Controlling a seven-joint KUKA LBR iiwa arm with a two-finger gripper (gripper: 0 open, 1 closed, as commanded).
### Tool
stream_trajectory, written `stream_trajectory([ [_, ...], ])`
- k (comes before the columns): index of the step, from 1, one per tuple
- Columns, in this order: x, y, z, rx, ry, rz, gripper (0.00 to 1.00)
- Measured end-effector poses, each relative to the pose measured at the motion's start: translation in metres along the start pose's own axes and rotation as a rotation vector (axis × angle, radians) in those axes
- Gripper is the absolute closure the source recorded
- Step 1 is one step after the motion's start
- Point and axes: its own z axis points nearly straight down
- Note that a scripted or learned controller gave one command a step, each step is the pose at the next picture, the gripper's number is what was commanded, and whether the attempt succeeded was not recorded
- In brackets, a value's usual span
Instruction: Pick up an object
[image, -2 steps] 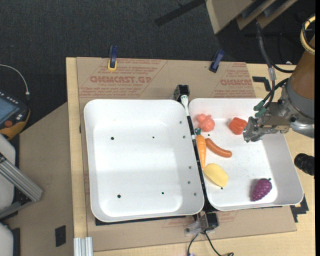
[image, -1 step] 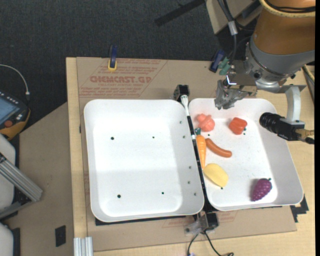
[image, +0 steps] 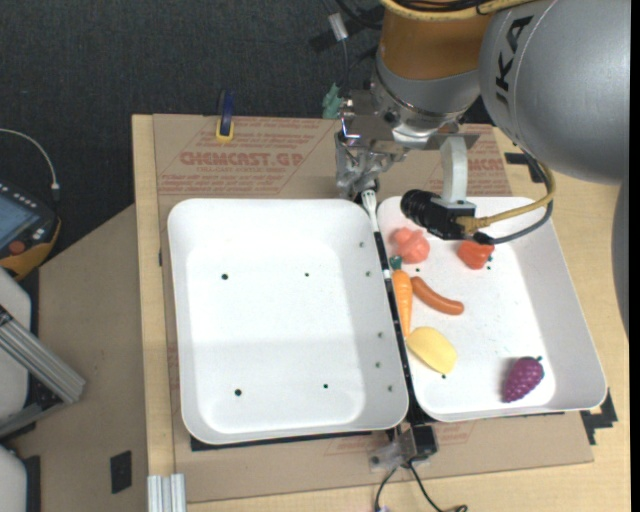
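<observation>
At the 12 o'clock edge of the bench, over the seam where the two bins meet, we log the gripper (image: 360, 188). It hangs above the far rims. Nothing shows in its grasp, and we cannot tell from this slant how far open it is.

Right bin (image: 545, 300), six items, all lying on the floor of the bin:
- pink round fruit (image: 409, 244), at the bin's 11 o'clock corner, nearest the gripper, at the gripper's 5 o'clock.
- red fruit (image: 475, 253), at 3 o'clock of the pink one, apart from it.
- carrot (image: 402, 298), laid along the bin's 9 o'clock wall, its green top pointing to 12 o'clock, just under the pink fruit.
- sausage (image: 438, 298), just beside the carrot at its 3 o'clock, slanting toward 4 o'clock.
- yellow fruit (image: 432, 349), at 6 o'clock of the sausage, close to the carrot's tip.
- purple grape bunch (image: 521, 379), near the 5 o'clock corner, well apart from the rest.

Left bin (image: 270, 320): white floor with a few small dark dots.

Both bins rest on a cardboard sheet (image: 280, 155) with red lettering along its 12 o'clock edge; a blue and yellow clamp (image: 226, 118) grips that edge at 11 o'clock.
</observation>
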Motion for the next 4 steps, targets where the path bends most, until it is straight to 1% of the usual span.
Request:
stream_trajectory([
  [1, 0.113, 0.019, -0.118, -0.011, 0.006, -0.005, 1.0],
  [2, 0.105, -0.038, -0.063, 0.014, -0.004, 0.007, 1.0],
  [3, 0.106, -0.07, -0.204, -0.011, 0.006, 0.005, 1.0],
  [4, 0.106, -0.136, -0.105, 0.016, -0.006, 0.006, 1.0],
])
